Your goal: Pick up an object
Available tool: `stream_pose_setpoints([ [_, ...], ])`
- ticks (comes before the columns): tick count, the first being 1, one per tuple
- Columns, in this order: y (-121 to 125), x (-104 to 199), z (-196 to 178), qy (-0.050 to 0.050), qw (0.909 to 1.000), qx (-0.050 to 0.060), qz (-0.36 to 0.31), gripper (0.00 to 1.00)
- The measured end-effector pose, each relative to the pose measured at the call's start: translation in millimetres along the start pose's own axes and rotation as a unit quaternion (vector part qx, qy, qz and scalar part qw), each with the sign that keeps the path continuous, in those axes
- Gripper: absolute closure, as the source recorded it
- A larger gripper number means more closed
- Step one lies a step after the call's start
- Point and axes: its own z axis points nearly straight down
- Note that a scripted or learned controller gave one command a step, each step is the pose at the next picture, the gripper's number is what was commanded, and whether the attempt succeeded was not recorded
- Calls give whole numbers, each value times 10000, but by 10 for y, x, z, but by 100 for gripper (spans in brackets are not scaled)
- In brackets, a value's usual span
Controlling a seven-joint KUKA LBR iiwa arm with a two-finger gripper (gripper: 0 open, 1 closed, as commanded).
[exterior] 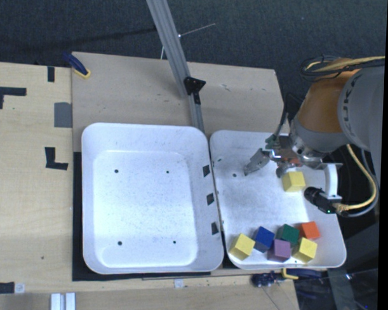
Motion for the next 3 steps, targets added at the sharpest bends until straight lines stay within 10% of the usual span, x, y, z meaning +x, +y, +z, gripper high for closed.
stream_pose_setpoints([
  [1, -13, 28, 441, 1, 10000, -1, 1, 0],
  [2, -2, 33, 314, 5, 10000, -17, -6, 100],
  [3, -10, 89, -305, -2, 10000, -58, -2, 100],
])
